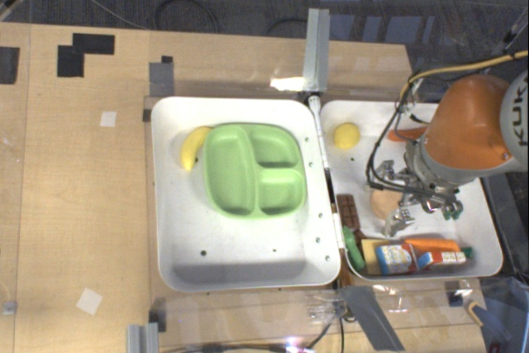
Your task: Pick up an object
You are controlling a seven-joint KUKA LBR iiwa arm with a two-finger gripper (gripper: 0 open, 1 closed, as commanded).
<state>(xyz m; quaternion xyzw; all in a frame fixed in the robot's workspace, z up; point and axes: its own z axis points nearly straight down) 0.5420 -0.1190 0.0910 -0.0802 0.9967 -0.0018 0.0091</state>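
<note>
The gripper [402, 218] hangs low in the right bin [489, 260], by a tan lump [382, 202]. Nothing looks lifted yet; its grip I cannot tell

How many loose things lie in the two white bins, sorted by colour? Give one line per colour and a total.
Yellow: 2, a banana and a lemon
Green: 2, a divided tray and a small green item
Brown: 1, a chocolate bar
Tan: 1, a rounded item by the gripper
Orange: 1, a carrot
Multicoloured: 1, a printed box
Total: 8
</note>
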